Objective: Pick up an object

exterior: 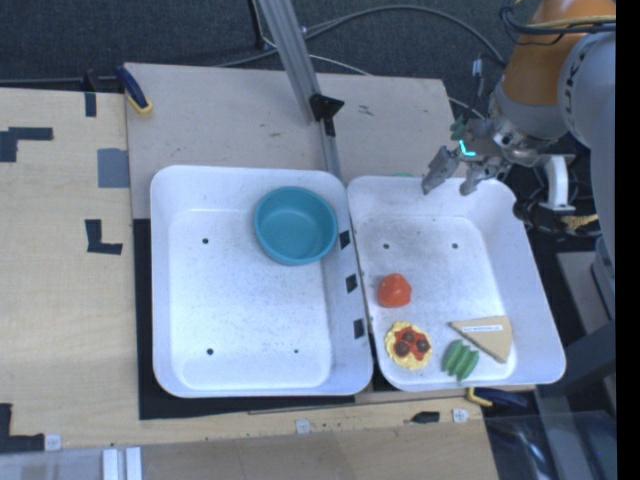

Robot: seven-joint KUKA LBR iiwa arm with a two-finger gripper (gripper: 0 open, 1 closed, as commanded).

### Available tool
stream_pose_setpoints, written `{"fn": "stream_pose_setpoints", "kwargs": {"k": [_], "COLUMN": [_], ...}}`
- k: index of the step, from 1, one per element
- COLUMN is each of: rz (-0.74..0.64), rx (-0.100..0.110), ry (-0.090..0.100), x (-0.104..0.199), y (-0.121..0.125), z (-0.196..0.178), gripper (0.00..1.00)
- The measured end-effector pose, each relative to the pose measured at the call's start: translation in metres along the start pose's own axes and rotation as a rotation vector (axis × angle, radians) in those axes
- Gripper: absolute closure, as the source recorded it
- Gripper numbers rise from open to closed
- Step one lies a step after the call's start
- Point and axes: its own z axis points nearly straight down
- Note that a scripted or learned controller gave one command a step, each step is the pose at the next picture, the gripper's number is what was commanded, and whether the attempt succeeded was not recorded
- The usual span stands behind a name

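Lower right, right bin (520, 268): pepper (460, 359), wedge (485, 337), pizza (408, 344), then tomato (394, 290), probably light, rigid, smooth; best pinched across its middle. Centre: bowl (295, 225). Upper right: tool (452, 177), fingers spread, holding nothing.

No readable text, label or number anywhere

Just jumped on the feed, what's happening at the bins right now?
The grey arm's two-finger gripper hovers open over the far edge of the right white bin, with nothing between its fingers. Its targets lie at that bin's near end: a red tomato-like piece, a small round toy pizza, a tan sandwich wedge and a green pod-shaped piece. A round blue bowl sits in the left white bin. No pick yet.
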Motion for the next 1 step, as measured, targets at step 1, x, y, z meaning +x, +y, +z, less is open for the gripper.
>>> {"fn": "stream_pose_setpoints", "kwargs": {"k": [1], "rz": [0.000], "rx": [0.000], "ry": [0.000], "x": [0.0000], "y": [0.0000], "z": [0.0000], "gripper": [0.00]}}
